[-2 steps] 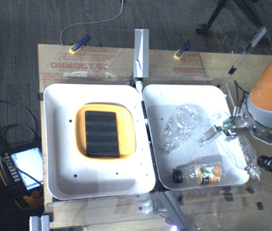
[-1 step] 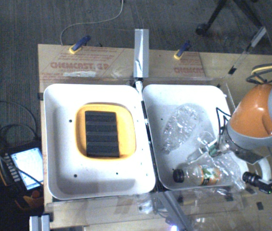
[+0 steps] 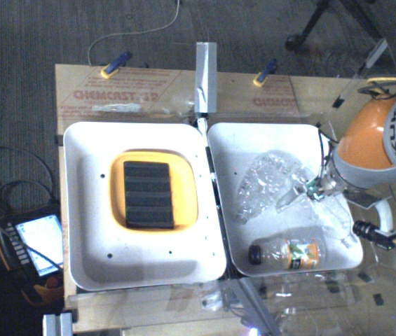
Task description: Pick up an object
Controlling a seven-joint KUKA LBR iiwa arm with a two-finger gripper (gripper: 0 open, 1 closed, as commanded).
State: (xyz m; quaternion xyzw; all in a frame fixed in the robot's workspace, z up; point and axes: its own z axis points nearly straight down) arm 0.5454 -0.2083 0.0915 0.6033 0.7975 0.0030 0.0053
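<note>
Currently, your gripper (image 3: 315, 187) sits low in the right bin (image 3: 268, 135) beside the crumpled clear plastic bottle (image 3: 264, 184); grip state cannot be told. Approach step, seemingly: next, close squarely on it, clear of the labelled bottle (image 3: 287, 253).

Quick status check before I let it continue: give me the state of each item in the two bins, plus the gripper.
Yellow tray with black insert: lying flat in the left bin.
Clear crumpled plastic: crushed, lying in the right bin.
Bottle: on its side along the right bin's near wall, dark cap on, pointing left.
Gripper: low over the right bin by the crumpled plastic; grip unclear.
</note>
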